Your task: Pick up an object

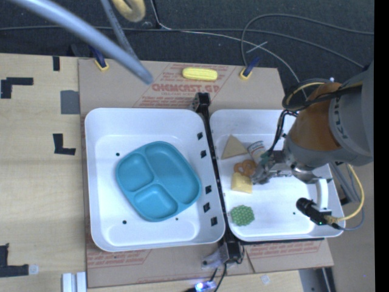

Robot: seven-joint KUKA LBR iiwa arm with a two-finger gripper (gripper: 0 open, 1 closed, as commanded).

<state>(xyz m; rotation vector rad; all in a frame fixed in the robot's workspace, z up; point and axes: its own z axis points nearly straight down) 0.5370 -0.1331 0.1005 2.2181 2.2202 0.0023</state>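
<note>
Starting far left: wooden table [36, 181], topped by a cardboard sheet [176, 90], probably laid there to keep the 2 bins from sliding.

Next, left bin [97, 132]. Holding just 1 thing: a blue plate [158, 180] with 3 compartments, lying flat and slightly turned, well apart from the action. Wide and low, so likely awkward for a pinch grasp.

Up top on the cardboard, outside both bins: a yellow fruit toy [199, 73], out of play for now.

Crossing into the right bin [273, 233]. Clustered toward its left half: a tan wedge [234, 146] near the back, an orange piece [246, 166] just below it, a yellow block [242, 183] touching or just beside that, and a green ball [242, 215] alone near the front.

And here, the tool [262, 170], down low in the bin, right at the orange piece and yellow block. Open, closed or gripping? Cannot tell, too dark and too small to read. No sign of anything lifted clear of the bin floor.

Behind it, reaching in from the right, the arm [328, 132], bent over the bin. Looks like a grasp attempt on that tight cluster; risk of nudging neighbours rather than catching 1 cleanly.
</note>
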